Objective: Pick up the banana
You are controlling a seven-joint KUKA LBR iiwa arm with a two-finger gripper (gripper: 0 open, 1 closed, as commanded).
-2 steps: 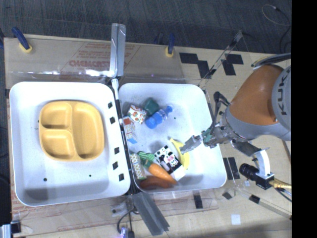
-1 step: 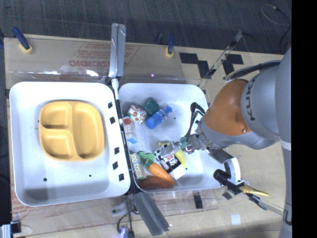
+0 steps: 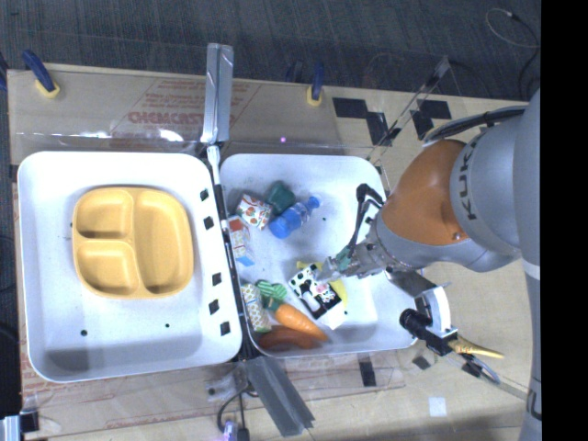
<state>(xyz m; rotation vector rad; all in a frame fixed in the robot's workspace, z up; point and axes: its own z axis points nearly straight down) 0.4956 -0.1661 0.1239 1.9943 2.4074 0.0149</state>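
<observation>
The pincer (image 3: 338, 263) sits low inside the right bin (image 3: 354, 175), at the end of the grey arm (image 3: 501, 200) with its orange band (image 3: 427, 196). Whether it is spread or pressed together cannot be told, as it merges with the clutter beneath it. Touching or just below its tip lies a black-and-white cow-patterned item (image 3: 312, 290). A sliver of yellow (image 3: 338, 291) shows at that item's right edge; this may be the banana, but it is too hidden to confirm. Nothing can be seen gripped.

Toward the bin's near wall rest an orange carrot (image 3: 296, 317) with green leaves (image 3: 270, 291) and a brownish object (image 3: 280, 338) under it. Farther back lie a blue bottle (image 3: 292, 218), a dark green object (image 3: 279, 194), and a small red-and-white carton (image 3: 253, 212). Small packets (image 3: 239, 242) line the bin's left wall.

The left bin (image 3: 55, 177) holds a yellow divided tray (image 3: 133, 241) with three compartments. Both bins stand side by side on the tabletop (image 3: 276, 95). Blue clamps (image 3: 39, 72) grip the tabletop's far edge.
</observation>
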